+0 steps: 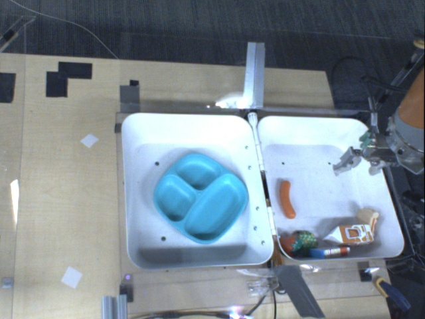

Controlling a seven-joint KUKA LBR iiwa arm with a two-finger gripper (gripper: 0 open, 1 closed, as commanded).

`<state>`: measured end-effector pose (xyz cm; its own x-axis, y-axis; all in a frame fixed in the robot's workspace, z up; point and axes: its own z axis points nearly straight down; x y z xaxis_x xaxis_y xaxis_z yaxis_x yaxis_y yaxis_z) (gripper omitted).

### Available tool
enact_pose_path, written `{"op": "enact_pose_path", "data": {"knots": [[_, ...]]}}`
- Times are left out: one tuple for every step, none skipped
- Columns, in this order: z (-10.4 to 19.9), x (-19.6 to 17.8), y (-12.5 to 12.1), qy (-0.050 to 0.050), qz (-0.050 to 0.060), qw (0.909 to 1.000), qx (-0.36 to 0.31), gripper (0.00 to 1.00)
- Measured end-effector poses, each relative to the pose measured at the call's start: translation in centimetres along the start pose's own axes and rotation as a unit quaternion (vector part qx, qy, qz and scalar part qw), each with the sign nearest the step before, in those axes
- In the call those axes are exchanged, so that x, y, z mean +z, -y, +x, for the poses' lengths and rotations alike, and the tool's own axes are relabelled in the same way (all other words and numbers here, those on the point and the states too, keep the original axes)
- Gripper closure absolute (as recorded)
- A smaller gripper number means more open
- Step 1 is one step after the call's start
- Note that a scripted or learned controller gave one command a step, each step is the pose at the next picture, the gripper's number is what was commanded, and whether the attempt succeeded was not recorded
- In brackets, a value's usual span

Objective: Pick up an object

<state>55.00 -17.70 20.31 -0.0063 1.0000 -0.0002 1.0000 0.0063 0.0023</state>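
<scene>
Clutter, near edge: lying along the near wall of the right bin (312,135), a marker-like stick (329,251) with red and blue ends is sitting beside a green-and-dark bunched item (304,240) at the near-left corner.
Carton: an orange-and-white small box (355,233) is resting just right of that stick, near the near-right corner.
Tan piece: a pale, stubby tan object (369,216) is leaning just beyond the carton, touching or almost touching it; I cannot tell which.
Sausage: an orange toy sausage (287,199) is lying on the right bin's floor, left of centre, close to the dividing wall, pointing near to far, well apart from the near clutter.
Blue dish: a three-compartment blue plate (200,197) is sitting in the middle of the left bin (143,138), slightly turned.
Gripper: the gripper (356,159) is hanging over the far-right part of the right bin, near its right wall; its two fingers are standing apart, with nothing between them, one finger (343,161) pointing left over bare white floor.
Arm: the grey arm (408,128) is reaching in from the right, beyond the bin's right rim.
Task objects: all are sitting well apart from the gripper, toward the near and left parts of the right bin.
</scene>
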Motion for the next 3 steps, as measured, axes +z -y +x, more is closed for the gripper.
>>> {"op": "enact_pose_path", "data": {"knots": [[1.4, 7.8, 6.2, 0.000, 0.000, 1.0000, -0.005, 0.00], [-0.5, 7.4, 4.6, 0.000, -0.002, 0.9999, 0.013, 0.00], [6.8, 11.3, 5.9, 0.002, -0.006, 0.9869, -0.161, 0.00]]}}
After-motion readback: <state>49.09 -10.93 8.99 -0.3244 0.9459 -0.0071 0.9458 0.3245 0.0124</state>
